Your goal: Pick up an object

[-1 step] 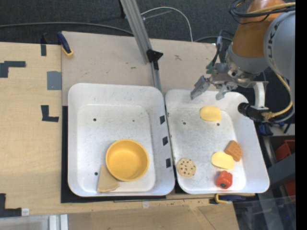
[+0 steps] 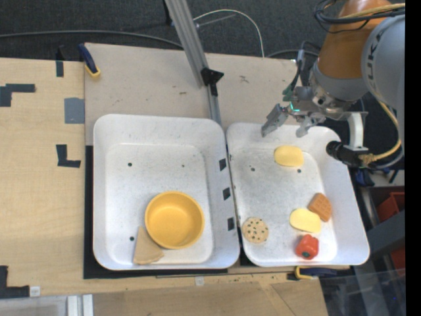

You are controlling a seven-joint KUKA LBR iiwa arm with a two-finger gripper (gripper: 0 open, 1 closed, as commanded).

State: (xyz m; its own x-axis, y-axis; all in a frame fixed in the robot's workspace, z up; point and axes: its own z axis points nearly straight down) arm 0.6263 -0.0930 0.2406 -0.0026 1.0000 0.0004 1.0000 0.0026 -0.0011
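Observation:
My gripper (image 2: 287,124) hangs open over the far edge of the right bin (image 2: 263,176), its two fingers spread with nothing between them. Just below and in front of it lies a pale yellow oval piece (image 2: 288,155). Further toward the front of the same bin sit an orange-brown wedge (image 2: 321,207), a second yellow lump (image 2: 305,220), a red tomato-like object (image 2: 306,246) and a chocolate-chip cookie (image 2: 254,230).
The left bin (image 2: 118,143) holds a yellow bowl (image 2: 173,220) with a tan wedge (image 2: 146,251) leaning against it. A grey metal pole (image 2: 191,38) slants across the back, ending at the divide between the bins. Cables trail on the dark floor behind.

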